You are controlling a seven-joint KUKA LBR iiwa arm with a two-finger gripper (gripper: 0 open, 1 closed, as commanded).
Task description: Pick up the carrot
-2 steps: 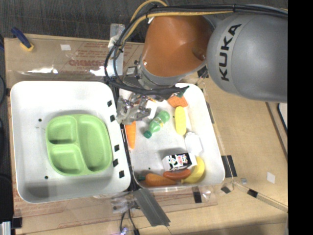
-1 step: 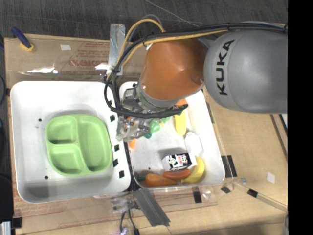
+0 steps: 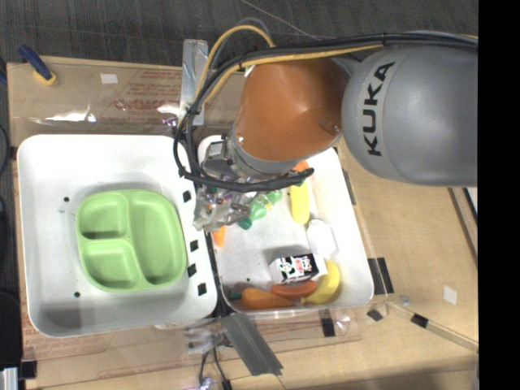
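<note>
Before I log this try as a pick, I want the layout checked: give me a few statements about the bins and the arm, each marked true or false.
1. The green divided plate lies in the left bin. True.
2. The carrot lies on the green divided plate. False: it lies in the right bin, along its near wall.
3. The banana lies beside the milk carton. True.
4. The gripper hangs over the left bin's far corner. False: it is at the right bin's left edge, near the divide.
</note>
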